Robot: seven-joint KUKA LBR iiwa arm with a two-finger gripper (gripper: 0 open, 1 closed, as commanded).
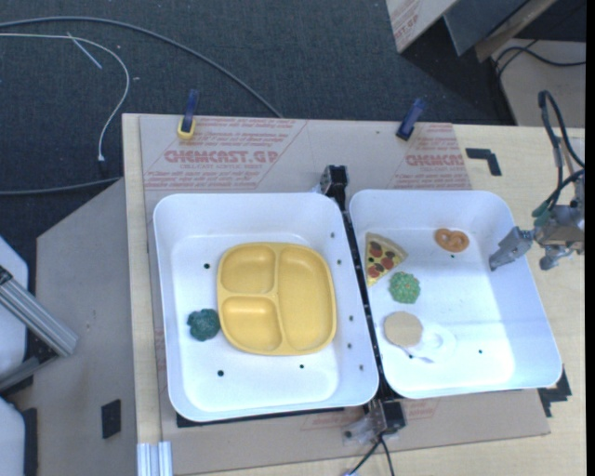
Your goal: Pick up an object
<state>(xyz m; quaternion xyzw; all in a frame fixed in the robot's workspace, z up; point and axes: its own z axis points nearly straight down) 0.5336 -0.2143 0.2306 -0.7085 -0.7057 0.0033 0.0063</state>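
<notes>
Scanning left to right, I log: broccoli [204, 323] and yellow tray [277, 297] in left bin [177, 223]; pizza slice [382, 257], green piece [404, 287], cookie [403, 329], pretzel [451, 240] in right bin [521, 363]. Gripper [525, 251] at its right rim, fingers apart, holding nothing. Risk: flat toys may slip when pinched.

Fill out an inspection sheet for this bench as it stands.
Surface: two white bins, left bin and right bin, on a board clamped at the back.
Job's things: in the right bin, pizza slice, pretzel, green broccoli piece, tan cookie; in the left bin, yellow divided plate and dark green broccoli beside it.
Clutter: nothing seen.
Grippers: hand at the right bin's right edge, holding nothing.
Cables: a grey cable on the floor.
Surroundings: dark carpet, cardboard box.
</notes>
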